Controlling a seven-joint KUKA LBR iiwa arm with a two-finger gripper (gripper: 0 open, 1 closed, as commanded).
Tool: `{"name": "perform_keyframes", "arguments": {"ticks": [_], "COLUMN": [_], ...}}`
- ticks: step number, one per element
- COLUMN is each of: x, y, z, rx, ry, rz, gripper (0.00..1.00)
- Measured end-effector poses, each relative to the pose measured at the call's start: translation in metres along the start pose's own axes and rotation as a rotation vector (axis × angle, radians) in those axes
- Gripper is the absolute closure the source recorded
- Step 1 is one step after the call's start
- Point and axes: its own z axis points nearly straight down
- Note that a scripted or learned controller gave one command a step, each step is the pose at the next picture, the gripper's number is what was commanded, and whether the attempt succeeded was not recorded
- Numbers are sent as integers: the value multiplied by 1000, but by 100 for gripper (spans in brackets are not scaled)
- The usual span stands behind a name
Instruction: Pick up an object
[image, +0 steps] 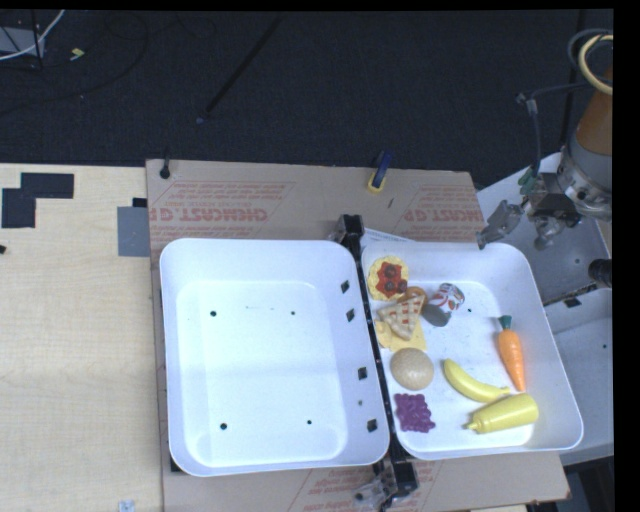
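Note:
The right bin (545, 300) holds several toy foods: a round red-topped tart (388, 276), a waffle wedge (403, 316), a small tipped can (447, 299), an orange carrot (512, 357), a banana (471, 382), a yellow bottle (503, 414), a beige ball (411, 368) and purple grapes (413, 411). My gripper (520, 227) hangs above the bin's far right corner. It is open and holds nothing. The carrot and can lie nearest to it, lower in the view.
The left bin (170, 340) sits beside the right one, with a black hinge strip (365, 340) between them. Both rest on a cardboard sheet (300, 200). A blue and yellow clip (379, 171) stands at the sheet's far edge.

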Motion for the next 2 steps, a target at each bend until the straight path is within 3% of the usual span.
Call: {"name": "perform_keyframes", "arguments": {"ticks": [1,2], "x": [103,103], "y": [-13,-15], "z": [87,159], "rx": [8,-20], "ry": [4,-3], "rz": [-7,-2], "gripper": [0,0]}}
